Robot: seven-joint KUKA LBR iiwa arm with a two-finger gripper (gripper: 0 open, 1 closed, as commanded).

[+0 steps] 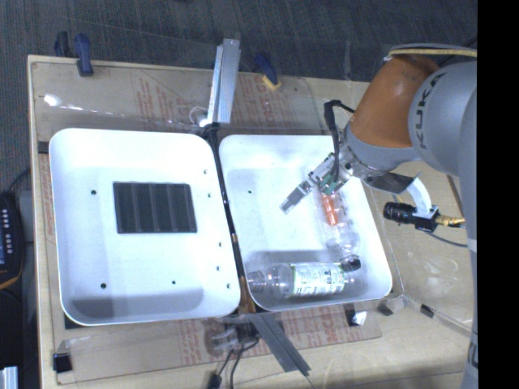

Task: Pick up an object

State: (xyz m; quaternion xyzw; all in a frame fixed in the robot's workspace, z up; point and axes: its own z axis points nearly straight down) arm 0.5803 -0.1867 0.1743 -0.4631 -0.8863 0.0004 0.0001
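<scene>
The camera view looks down on a pale wooden worktop (422, 298) set on a dark carpeted floor (324, 14), with clamps along its far edge. Two shallow white bins sit side by side on it, touching along a dark seam. The left bin (81, 217) holds a dark ribbed rectangular panel (154, 207) lying flat near its middle. The right bin (259, 177) holds the bottles.

The arm (422, 112), grey with an orange band, comes in from the right and bends over the right bin's far right corner. Its tool (304, 189) hangs over the right bin's middle, pointing toward the left bin at a slant; one grey finger (292, 198) shows clearly with nothing gripped on it, but whether the tool is released or clenched I cannot tell.

A clear plastic bottle with a printed label (302, 278) lies on its side along the near wall of the right bin, its dark cap toward the right. A smaller clear bottle with an orange label (334, 217) lies beside the right wall, just below the tool's wrist, running toward the near corner. The two bottles nearly meet at that corner.

A black cable plug (409, 214) lies on the worktop just right of the right bin.
</scene>
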